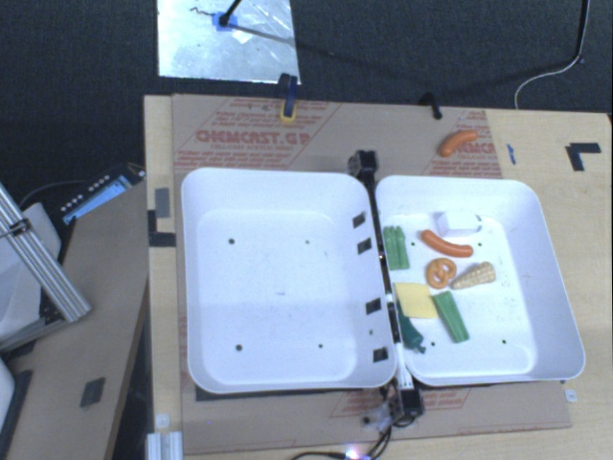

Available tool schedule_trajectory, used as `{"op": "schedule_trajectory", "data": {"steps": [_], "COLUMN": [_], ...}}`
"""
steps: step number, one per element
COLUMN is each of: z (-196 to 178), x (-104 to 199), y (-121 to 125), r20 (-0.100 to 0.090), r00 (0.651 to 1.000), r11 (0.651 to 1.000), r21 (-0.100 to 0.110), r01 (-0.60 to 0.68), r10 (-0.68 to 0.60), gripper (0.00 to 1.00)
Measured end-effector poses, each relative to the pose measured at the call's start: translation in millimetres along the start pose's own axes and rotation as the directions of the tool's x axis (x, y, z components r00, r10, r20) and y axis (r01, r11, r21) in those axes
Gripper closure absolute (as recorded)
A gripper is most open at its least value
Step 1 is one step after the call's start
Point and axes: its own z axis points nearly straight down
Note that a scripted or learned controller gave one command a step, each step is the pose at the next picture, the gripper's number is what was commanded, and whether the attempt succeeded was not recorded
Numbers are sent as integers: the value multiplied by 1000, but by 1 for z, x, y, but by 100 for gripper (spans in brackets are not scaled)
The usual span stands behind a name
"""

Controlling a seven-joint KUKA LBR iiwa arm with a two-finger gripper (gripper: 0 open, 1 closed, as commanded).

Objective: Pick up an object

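**Toy food clustered in the right bin**

The right bin (551, 286) holds the toy food toward its 9 o'clock side: a white block (458, 222) above an orange sausage (447, 245), a pretzel (441, 273) touching a cone (474, 276), a green bean pod (396, 247), a yellow cheese slice (414, 301), a green stick (450, 316) and a dark teal piece (410, 333). A second sausage (458, 143) lies on the counter (594, 257) at the bin's 12 o'clock. The left bin (278, 276) adjoins. The end effector's state cannot be told.
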Motion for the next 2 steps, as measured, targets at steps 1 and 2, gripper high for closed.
{"op": "schedule_trajectory", "data": {"steps": [1, 2], "z": [206, -16], "x": [40, 86], "y": [0, -16], "r20": [-9, 0], "r00": [1000, 1000], "r11": [1000, 1000], "r21": [13, -22], "r01": [12, 15], "r10": [-12, -15], "gripper": [100, 100]}}
